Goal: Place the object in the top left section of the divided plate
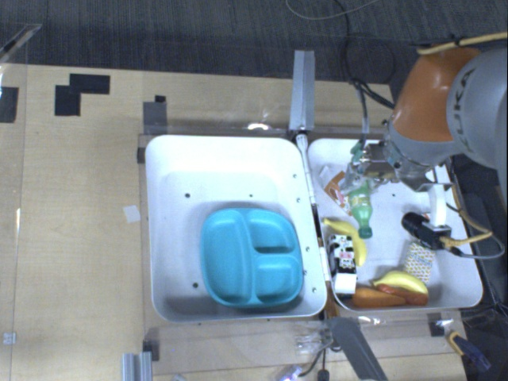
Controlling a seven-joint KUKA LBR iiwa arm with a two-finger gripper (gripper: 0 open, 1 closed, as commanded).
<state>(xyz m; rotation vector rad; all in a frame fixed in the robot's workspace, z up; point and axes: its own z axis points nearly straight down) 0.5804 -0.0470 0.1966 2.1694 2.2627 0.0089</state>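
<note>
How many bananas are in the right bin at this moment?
2: one banana near the bin's left wall, below the green bottle; another banana at the bottom. More could be hidden under the arm.

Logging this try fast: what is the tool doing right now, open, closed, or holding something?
Tool: cannot be told; it sits over the right bin, just above the green bottle.

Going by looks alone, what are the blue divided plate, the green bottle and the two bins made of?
Divided plate: likely moulded plastic, matte uniform turquoise with soft rounded ridges. Green bottle: probably translucent plastic, since light passes through its body. Left bin and right bin: seemingly white plastic or coated metal, smooth with a faint sheen; the view cannot settle which.
</note>
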